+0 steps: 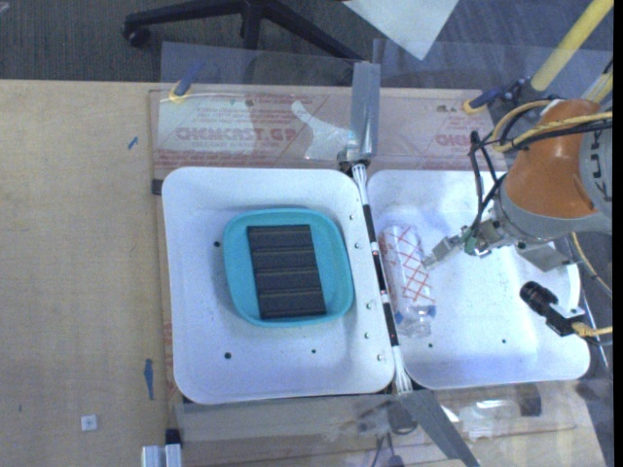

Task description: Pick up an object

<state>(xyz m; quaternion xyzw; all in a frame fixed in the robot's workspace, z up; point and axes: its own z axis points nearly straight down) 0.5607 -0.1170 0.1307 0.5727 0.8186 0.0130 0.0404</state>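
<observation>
A clear plastic bottle with a red criss-cross label lies along the left wall of the right bin, its neck toward the front. In the left bin sits a teal dish with a dark ridged block on it. My gripper hangs low over the right bin, just right of the bottle's label, at the end of the grey arm with the orange band. Nothing shows between its tips.
A ridge of rivets divides the two bins. A clear sheet with red lettering lies behind the bins. Bare wooden bench extends to the left. White floor of the right bin shows in front of the gripper.
</observation>
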